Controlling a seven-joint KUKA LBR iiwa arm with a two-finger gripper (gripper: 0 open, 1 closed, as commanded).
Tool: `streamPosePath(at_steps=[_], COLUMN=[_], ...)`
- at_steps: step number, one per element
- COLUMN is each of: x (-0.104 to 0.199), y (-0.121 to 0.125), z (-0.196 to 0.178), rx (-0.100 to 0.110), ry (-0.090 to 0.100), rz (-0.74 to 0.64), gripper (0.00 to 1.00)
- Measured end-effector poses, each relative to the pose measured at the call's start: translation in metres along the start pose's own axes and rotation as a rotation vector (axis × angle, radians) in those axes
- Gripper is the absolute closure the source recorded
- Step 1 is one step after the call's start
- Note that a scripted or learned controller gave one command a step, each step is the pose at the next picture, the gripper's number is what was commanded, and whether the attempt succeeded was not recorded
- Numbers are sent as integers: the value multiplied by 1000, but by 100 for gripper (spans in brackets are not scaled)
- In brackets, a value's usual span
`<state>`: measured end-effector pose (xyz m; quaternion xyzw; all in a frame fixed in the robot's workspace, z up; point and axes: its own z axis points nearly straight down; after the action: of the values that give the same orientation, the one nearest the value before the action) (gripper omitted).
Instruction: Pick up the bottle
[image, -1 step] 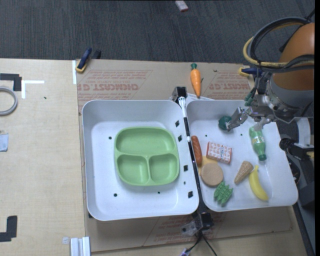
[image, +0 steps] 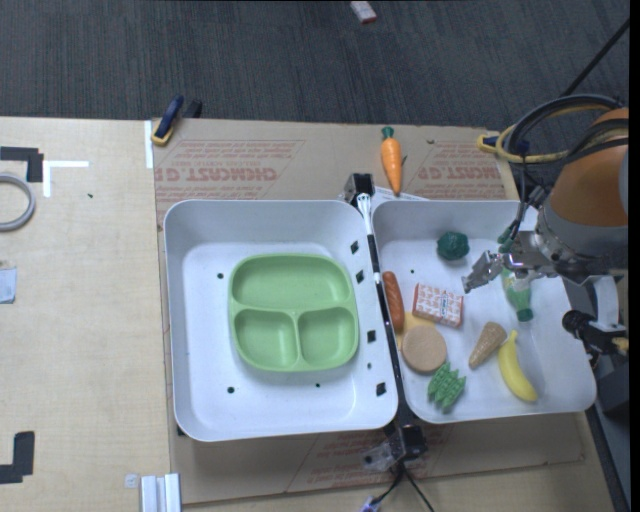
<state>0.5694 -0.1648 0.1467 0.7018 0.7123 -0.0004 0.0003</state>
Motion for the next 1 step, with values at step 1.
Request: streamPosePath(at_steps=[1], x=[-1], y=[0], z=[-10], rx=[-1], ry=[-1], rz=[2], gripper=[100])
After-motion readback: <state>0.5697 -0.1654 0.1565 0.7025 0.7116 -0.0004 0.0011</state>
